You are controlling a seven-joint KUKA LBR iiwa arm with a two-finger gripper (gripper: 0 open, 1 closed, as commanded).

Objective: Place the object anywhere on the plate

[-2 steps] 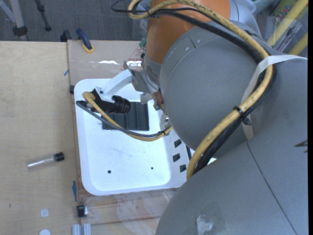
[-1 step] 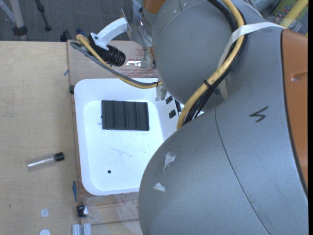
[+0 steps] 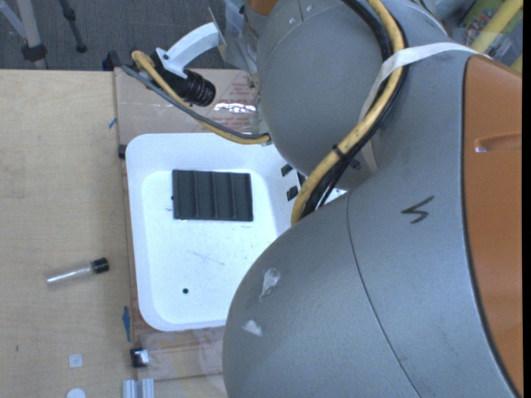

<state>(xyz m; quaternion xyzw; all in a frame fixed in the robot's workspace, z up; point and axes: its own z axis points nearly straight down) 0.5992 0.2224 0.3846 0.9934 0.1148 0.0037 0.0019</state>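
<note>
- Found arm (image 3: 398, 247) reaching in from the right, its grey bulk lying over the right part of the bin (image 3: 166, 305) and everything beyond that.
- Could not tell the state of the gripper: spread, pressed together or pinching something, none of it established. Recorded no hold.
- Located a dark ribbed block (image 3: 212, 196) lying flat on the bin floor, in the far half, clear of the walls and apart from the arm.
- Judged the block to be the likely object of the task, being the one sizeable thing on the bin floor; not confirmed.
- Measured its lie: long axis left to right, ribs running near to far across it. Judged a pinch across the short, near-to-far span the more workable.
- Placed the block left of the arm's body, so judged that any approach would need to carry leftward over the bin.
- Could not identify a plate; judged it probably under the arm on the right, which would put the carry rightward from the block.
- Noted a small dark speck (image 3: 185, 290) on the bin floor, nearer than the block; too small to name.
- Noted a vial (image 3: 76, 271) with a dark cap on the bench (image 3: 50, 181), left of the bin, well apart from the block.
- Noted a yellow cable (image 3: 207, 123) crossing beyond the bin's far edge.
</note>
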